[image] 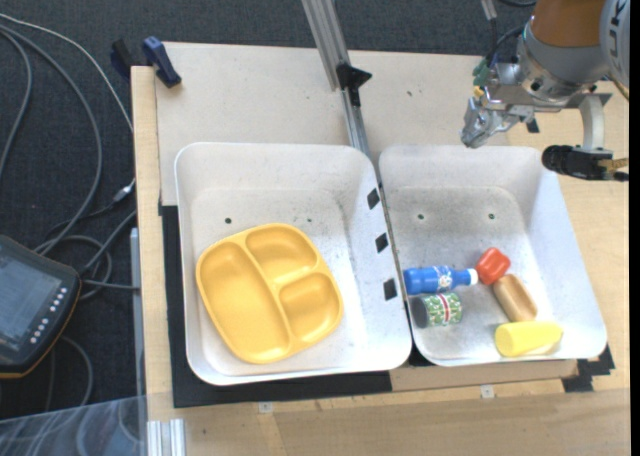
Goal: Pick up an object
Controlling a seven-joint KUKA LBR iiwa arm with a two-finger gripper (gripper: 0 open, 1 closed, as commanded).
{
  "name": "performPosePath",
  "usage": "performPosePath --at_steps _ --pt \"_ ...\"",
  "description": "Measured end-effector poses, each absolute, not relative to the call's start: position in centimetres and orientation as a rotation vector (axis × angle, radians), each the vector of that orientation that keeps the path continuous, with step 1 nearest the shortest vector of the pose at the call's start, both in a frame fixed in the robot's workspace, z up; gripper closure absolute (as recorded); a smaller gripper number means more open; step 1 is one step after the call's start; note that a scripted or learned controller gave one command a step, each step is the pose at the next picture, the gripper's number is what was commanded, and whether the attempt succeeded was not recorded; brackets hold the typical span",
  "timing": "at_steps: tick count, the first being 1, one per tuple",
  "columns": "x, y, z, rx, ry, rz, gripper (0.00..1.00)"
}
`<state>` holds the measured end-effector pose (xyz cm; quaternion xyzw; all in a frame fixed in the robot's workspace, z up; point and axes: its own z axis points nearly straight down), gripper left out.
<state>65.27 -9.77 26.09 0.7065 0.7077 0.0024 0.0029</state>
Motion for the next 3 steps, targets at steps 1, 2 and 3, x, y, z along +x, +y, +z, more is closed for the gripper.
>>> performPosePath --at_steps 1,2,3 --pt "65.4 -9.7 29.9 2.216 2.220 0.007 1.00" --pt "65.2 -4.8 29.7 2.216 2.230 0.001 1.00" --pt "64.4 1.2 27.7 2.217 2.233 -0.002 1.00"
